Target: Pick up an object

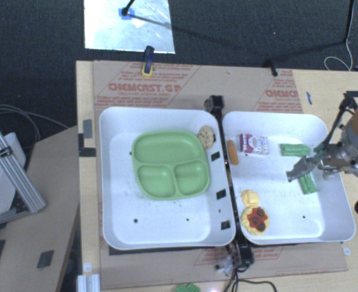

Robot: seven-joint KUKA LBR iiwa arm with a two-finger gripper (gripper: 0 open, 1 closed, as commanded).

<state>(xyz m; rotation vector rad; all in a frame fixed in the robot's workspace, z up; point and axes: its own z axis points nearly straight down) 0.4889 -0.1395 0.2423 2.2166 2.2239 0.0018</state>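
Cardboard-covered tabletop (pixel 166 84) carries two shallow white bins. Left bin (pixel 115 163): one green divided plastic plate (pixel 169 164), one cookie (pixel 206 136). Right bin (pixel 333 224): one orange stick (pixel 232 152) lying lengthwise, one red-white carton (pixel 253 143), one yellow-red toy (pixel 254 215), two green blocks (pixel 295 149), seemingly. The gripper (pixel 300 170) hovers over the slanted one; its grip is unclear.

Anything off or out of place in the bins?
One thing: the cookie lies loose in the left bin, beside the green divided plate, apart from the toy food in the right bin. Nothing looks spilled or damaged.
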